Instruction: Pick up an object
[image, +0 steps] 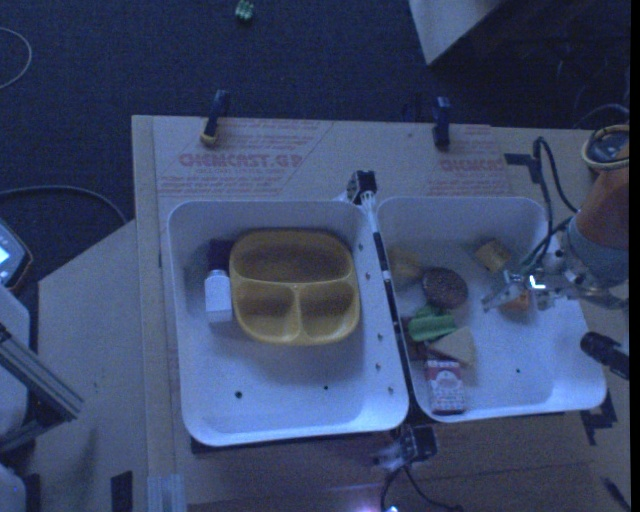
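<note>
My gripper (517, 292) reaches in from the right and hangs low over the right part of the right bin (520, 375). It is open, its fingers (497, 296) spread to either side of a small orange object (517, 304) on the bin floor. The dim light hides whether they touch it. A tan block (490, 253) lies just behind the gripper. Further left in the same bin are a brown round object (444, 287), a green piece (430, 325), a pale wedge (458, 346) and a red box (446, 386).
The left bin (250, 400) holds a yellow divided tray (295, 288) with a white bottle (218, 296) beside it on its left. A ridge (385, 300) separates the bins. Cables (545, 165) run at the bench's right side. The scene is dark.
</note>
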